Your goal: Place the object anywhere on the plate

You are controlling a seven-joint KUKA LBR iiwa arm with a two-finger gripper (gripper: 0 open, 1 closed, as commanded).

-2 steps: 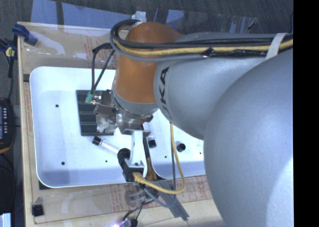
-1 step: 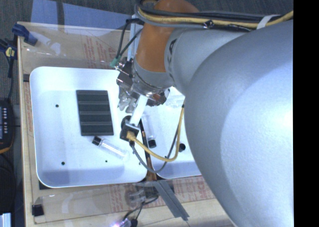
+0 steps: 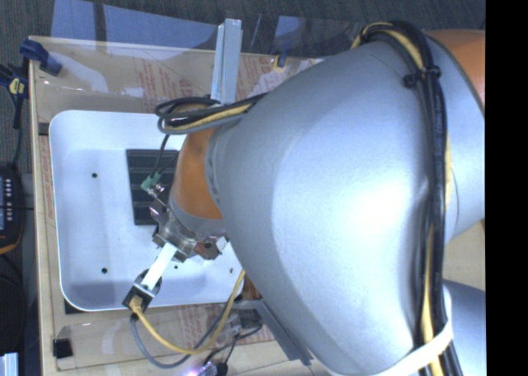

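A dark flat rectangular slab (image 3: 142, 175) lies on the floor of the left white bin (image 3: 78, 201), near its middle. Its right part is hidden under my wrist. My gripper (image 3: 162, 219) hangs low over the slab's lower right corner, mostly covered by the orange-banded wrist and the bulky grey arm (image 3: 330, 201). I cannot make out any object at the gripper. The right bin is hidden behind the arm.
The left bin's floor shows bare white to the left of and below the slab. A metal post (image 3: 227, 57) stands upright behind the bin. Yellow cables loop above the wrist and below the bin's front wall.
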